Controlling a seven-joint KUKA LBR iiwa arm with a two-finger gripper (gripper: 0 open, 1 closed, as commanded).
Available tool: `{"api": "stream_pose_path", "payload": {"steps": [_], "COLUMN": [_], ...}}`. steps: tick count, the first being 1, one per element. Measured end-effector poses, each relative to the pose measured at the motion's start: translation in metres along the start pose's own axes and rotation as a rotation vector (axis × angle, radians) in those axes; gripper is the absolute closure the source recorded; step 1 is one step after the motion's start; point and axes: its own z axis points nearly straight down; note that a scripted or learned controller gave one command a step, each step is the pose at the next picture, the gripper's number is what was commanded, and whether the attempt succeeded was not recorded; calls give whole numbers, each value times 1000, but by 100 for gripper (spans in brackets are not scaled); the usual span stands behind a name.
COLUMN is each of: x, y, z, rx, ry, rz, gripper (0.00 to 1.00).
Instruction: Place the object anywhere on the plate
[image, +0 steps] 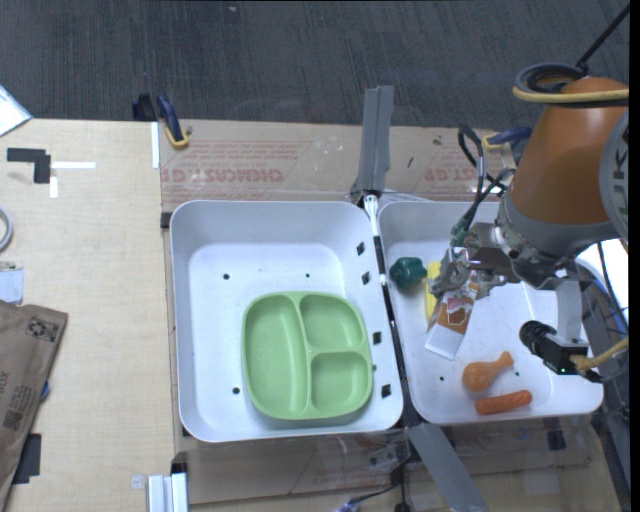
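Note:
A light green plate (305, 355) with three compartments lies in the left bin (200, 250). My gripper (459, 274) hangs low over the right bin (560, 400), at its left-centre. Just under and in front of it lies a flat orange-and-white packet (449, 322), its top end tucked beneath the gripper. A dark green round toy (407, 271) sits to the gripper's left, near the wall between the bins, with a bit of a yellow item (433, 276) beside it. An orange drumstick-shaped toy (486, 372) and an orange sausage-shaped toy (503, 402) rest near the front.
The arm's large orange-banded body (570, 160) covers the back right of the right bin. A black cable fitting (545, 345) hangs over that bin's right side. A grey divider bar (376, 140) stands behind the bins. Cardboard surrounds both bins.

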Motion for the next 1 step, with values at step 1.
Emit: {"api": "stream_pose_path", "payload": {"steps": [1], "x": [73], "y": [21], "z": [54], "rx": [0], "ry": [1], "rz": [-354], "gripper": [100]}}
